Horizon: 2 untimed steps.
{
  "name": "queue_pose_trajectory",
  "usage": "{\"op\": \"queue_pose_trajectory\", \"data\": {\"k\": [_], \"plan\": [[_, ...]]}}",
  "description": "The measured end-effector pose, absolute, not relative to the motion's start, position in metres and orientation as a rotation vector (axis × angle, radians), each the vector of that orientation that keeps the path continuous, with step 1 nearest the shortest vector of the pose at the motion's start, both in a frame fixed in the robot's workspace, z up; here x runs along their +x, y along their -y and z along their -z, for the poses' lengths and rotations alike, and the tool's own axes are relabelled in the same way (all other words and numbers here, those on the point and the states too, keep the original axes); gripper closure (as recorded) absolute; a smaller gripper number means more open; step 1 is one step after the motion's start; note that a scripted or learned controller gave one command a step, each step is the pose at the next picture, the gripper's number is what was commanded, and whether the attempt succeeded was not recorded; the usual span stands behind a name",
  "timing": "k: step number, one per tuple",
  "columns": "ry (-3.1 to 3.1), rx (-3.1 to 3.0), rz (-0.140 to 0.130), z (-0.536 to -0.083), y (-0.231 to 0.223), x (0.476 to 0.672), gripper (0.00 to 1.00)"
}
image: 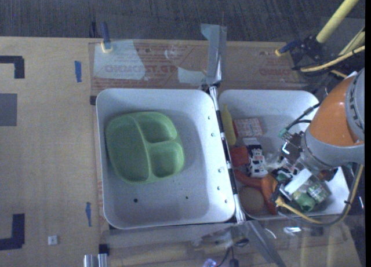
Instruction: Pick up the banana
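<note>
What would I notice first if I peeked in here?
Probably the big green plate, split into compartments, lying alone in the left bin. Next, the robot arm with its orange band, reaching over the right bin, where a yellow banana lies along the left wall beside a jumble of small things.

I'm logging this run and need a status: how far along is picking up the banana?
Done: the arm has reached over the right bin. In hand: nothing evident; the end effector hovers among clutter near the bin's front. Left: the whole grasp and lift, as the banana lies along the bin's left wall, apart from it.
</note>
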<state>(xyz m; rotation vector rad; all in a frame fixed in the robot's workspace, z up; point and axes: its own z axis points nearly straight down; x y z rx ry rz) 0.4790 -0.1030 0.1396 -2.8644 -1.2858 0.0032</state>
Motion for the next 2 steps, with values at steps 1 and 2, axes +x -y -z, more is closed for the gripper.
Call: {"op": "queue_pose_trajectory", "data": {"k": [1,2], "plan": [[1.647,-2.676,-0.001,-0.169,0.097,0.486,0.0],[2.013,-2.417,0.002,-0.123,0.159,0.488,0.0]]}}
